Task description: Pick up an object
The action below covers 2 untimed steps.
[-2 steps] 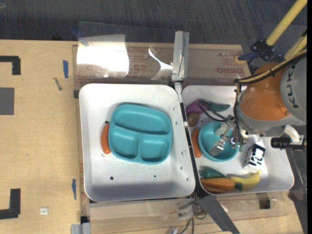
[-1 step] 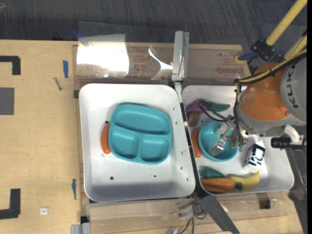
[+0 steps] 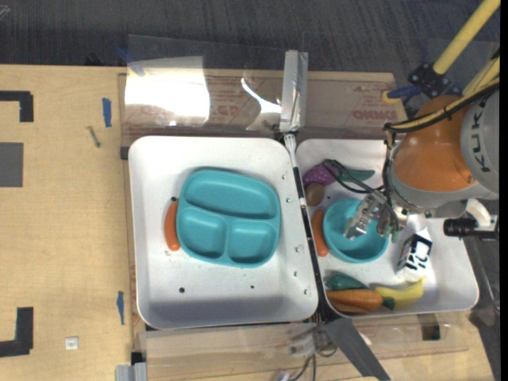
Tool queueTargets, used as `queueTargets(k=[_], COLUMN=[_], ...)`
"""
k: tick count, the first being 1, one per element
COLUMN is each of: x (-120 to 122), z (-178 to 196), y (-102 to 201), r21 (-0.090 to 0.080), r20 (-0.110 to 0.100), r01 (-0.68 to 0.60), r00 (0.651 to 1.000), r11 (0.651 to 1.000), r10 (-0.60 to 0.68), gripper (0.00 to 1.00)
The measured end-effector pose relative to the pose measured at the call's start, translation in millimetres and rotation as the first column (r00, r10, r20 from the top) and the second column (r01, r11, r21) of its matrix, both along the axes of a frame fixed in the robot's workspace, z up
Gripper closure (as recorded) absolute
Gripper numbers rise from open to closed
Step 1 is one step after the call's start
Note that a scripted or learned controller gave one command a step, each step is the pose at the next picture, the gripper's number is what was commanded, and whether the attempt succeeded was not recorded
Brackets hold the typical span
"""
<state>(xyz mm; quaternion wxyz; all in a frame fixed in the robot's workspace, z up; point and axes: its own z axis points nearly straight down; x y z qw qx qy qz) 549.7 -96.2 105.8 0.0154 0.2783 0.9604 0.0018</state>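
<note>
Nearest the camera, along the front wall of the right bin [image 3: 468, 292], lie a carrot [image 3: 355, 299] and a banana [image 3: 402, 294], end to end and touching, with a green piece [image 3: 343, 281] just behind the carrot. Behind them sits a teal bowl [image 3: 355, 230], and the gripper [image 3: 373, 217] hangs over its right half with metal fingers [image 3: 359, 221] pointing down into it; nothing shows between them, and whether they stand wide or narrow I cannot tell. An orange strip [image 3: 318, 232] lies against the bowl's left side, by the bin's wall. A purple piece [image 3: 317, 175] and a dark green thing [image 3: 347, 170] rest at the back of this bin. Just right of the bowl stands a small white and black item [image 3: 416, 253], under the arm [image 3: 432, 161]. In the left bin [image 3: 151, 213] a teal divided tray [image 3: 228, 217] sits near the middle, with an orange piece [image 3: 171, 226] touching its left edge
</note>
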Motion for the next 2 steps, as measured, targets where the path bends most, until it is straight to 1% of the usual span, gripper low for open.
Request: queueTargets(k=[1, 2], x=[-0.7, -0.7], z=[-1.1, -1.1], y=[0.1, 0.0], r21=[0.0, 0.0], r20=[-0.003, -0.003], r01=[0.0, 0.0], r00=[1.0, 1.0], r11=[1.0, 1.0], r10=[0.0, 0.0], gripper=[0.0, 0.0])
